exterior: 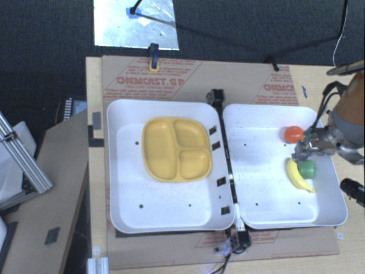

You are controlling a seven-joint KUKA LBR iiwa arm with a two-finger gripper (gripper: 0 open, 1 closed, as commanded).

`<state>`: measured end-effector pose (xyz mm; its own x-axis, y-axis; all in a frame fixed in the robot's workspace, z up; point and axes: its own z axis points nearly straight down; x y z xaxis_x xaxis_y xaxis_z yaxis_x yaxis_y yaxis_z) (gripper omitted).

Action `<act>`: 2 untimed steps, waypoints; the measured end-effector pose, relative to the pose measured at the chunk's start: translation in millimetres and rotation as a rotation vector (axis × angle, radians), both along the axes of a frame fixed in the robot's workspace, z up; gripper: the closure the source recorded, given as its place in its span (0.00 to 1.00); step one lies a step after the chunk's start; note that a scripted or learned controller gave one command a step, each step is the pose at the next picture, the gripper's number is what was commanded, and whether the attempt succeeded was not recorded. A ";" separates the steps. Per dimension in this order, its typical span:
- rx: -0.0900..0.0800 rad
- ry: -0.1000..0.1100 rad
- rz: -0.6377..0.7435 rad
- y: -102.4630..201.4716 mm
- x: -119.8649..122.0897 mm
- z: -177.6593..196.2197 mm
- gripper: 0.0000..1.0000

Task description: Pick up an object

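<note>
Two white bins sit on the desk (94, 170), which is pale tan and covered by a brown cardboard sheet (194, 76) printed with faded red lettering and diagonal red lines. The left bin (122, 210) carries a mustard-yellow divided plate (175, 149); small dark dots mark its white floor. The right bin (268, 210) holds an orange-red ball (293, 133), a yellow banana (297, 176) and a green block (307, 169). The end effector (305, 149) is silver-grey metal, on a grey arm (351, 127) with an orange band. A black strip (225, 153) runs between the bins. Beyond the desk's far edge lies dark speckled carpet (45, 39) with a shiny silver sheet (136, 16) bearing a blue patch.
</note>
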<state>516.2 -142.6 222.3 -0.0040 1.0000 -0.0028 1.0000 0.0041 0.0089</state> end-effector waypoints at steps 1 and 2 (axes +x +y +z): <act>0.002 0.006 0.000 -0.2 0.9 -1.2 1.00; 0.004 0.007 0.005 46.5 3.3 -5.8 1.00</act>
<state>519.5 -96.1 216.5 -0.0090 1.0000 0.0017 1.0000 0.0090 0.0017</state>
